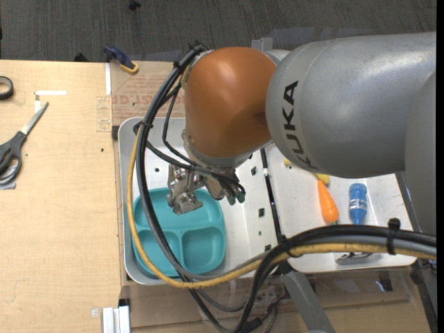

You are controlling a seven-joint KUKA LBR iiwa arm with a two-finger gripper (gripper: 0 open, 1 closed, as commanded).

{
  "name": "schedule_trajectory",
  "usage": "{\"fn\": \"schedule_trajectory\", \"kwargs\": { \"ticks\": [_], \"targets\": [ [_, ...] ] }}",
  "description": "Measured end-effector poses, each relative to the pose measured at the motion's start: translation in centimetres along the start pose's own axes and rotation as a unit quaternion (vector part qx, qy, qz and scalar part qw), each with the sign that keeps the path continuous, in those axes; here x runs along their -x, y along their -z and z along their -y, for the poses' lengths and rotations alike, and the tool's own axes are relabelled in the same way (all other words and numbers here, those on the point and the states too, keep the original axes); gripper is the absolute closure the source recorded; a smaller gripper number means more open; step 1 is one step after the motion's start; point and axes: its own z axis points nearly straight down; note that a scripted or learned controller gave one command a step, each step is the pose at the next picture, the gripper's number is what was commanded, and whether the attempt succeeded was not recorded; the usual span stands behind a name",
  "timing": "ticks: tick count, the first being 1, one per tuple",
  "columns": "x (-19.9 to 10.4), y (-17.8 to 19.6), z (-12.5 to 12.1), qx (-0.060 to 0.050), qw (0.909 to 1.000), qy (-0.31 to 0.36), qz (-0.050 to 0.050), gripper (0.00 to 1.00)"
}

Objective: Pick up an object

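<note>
the grey kuka arm (347,103) reaches in from the right, its orange band (229,103) hanging over the left white bin (126,186). below the band the claw (186,201) is low over a teal divided tray (184,238) that lies in the near part of that bin. the metal tip sits right at the tray's far compartment, but whether it touches the plastic i cannot tell, and whether the claw is apart or together i cannot tell either, since the wrist and cables crowd it. nothing is visibly caught in it.

the right bin (395,245) holds an orange carrot-shaped toy (327,203), a small blue bottle (357,203) just beside it, and a dark grey piece (357,257) nearer the front edge. black and yellow cables (208,272) loop across the tray and the bin rims. on the desk (55,207) to the left lie scissors (17,148) and a roll of tape (4,87), well apart from both bins.

judging by the pose, the step in hand is the descent onto a target, most likely the tray. the next move calls for closing on a rim or divider wall, since the flat floor offers no grip, then lifting straight up. a wide shallow tray may tip or slip when held by one edge.
</note>
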Motion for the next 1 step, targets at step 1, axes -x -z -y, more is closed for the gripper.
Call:
{"fn": "schedule_trajectory", "kwargs": {
  "ticks": [1],
  "targets": [
    [1.68,1.94,1.79,0.001,0.9319,0.363,0.001,1.00]
  ]
}}
